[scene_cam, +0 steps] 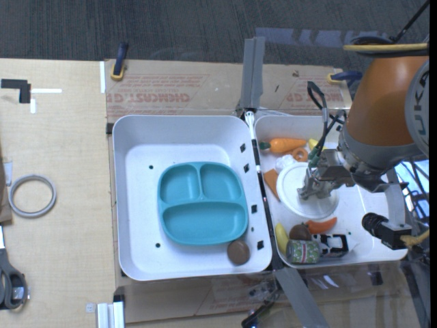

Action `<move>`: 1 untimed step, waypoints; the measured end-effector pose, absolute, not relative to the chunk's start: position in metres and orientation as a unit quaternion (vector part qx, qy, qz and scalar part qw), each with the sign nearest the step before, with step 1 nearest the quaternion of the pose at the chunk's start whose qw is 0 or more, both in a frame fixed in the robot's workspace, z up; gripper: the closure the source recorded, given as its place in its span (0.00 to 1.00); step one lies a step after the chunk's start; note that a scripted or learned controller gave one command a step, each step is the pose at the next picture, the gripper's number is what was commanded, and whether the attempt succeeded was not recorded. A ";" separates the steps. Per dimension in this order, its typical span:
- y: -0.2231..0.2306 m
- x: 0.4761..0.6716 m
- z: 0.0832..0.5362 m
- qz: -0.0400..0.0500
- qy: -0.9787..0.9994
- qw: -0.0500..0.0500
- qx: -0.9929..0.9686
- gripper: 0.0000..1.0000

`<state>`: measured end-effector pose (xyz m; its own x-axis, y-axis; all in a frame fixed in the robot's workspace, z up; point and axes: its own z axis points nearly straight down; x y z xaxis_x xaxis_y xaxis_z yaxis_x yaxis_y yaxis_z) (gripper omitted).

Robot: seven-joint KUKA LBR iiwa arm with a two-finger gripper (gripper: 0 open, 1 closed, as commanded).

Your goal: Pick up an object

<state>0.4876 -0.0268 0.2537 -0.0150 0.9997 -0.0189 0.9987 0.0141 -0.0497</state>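
Note:
My gripper (pixel 313 190) hangs low over a white round dish (pixel 292 180) in the middle of the right bin (pixel 360 214). Around the dish lie an orange carrot (pixel 287 144) at the back, an orange wedge (pixel 272 182) to the left and a red-orange piece (pixel 322 225) in front. Near the bin's front edge sit a green can (pixel 303 252), a yellow piece (pixel 280 236), a small brown item (pixel 299 231) and a black-and-white object (pixel 334 243). The arm's orange band (pixel 386 101) hides the bin's back right corner.
The left bin (pixel 136 139) holds a teal divided plate (pixel 202 203) and a brown ball (pixel 238 252) by its front right corner. On the bench to the left lie a grey tape ring (pixel 31 195) and scissors (pixel 10 289). A clamp (pixel 121 60) sits behind the bins.

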 end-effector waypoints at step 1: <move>-0.027 0.488 0.261 0.027 -0.712 0.012 -0.701 1.00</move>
